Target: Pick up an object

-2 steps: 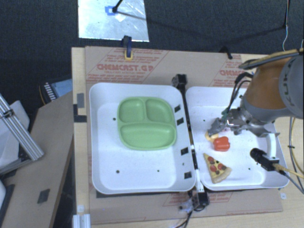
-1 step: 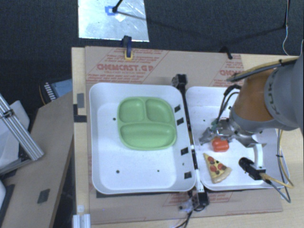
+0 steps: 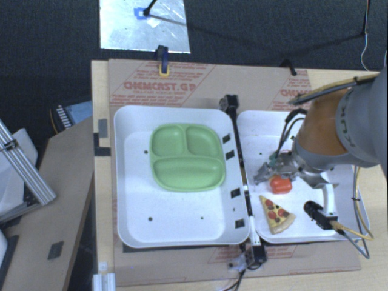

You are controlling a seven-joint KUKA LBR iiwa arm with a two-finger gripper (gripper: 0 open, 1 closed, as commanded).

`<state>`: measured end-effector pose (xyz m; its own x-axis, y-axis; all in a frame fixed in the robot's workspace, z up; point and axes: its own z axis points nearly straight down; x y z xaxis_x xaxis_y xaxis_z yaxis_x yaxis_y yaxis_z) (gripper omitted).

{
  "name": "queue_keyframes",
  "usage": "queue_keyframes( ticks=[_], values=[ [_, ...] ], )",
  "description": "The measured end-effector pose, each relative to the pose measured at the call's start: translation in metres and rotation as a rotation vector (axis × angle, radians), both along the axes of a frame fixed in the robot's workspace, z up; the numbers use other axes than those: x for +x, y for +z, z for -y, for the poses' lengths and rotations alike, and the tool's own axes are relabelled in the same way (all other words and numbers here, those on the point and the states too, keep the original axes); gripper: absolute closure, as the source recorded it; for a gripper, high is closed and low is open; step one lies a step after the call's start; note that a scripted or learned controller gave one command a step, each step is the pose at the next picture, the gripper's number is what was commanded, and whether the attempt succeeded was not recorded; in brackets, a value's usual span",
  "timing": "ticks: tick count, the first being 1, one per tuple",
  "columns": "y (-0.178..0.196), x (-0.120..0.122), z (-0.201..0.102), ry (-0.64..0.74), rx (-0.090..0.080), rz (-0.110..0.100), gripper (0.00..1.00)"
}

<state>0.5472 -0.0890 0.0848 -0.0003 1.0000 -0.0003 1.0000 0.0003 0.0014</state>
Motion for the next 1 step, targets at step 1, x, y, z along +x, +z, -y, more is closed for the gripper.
queue_keyframes(
  ticks=[1],
  values=[
    [0.0107,0.0008,0.0001,0.001,0.000,0.002,1.00]
  ],
)
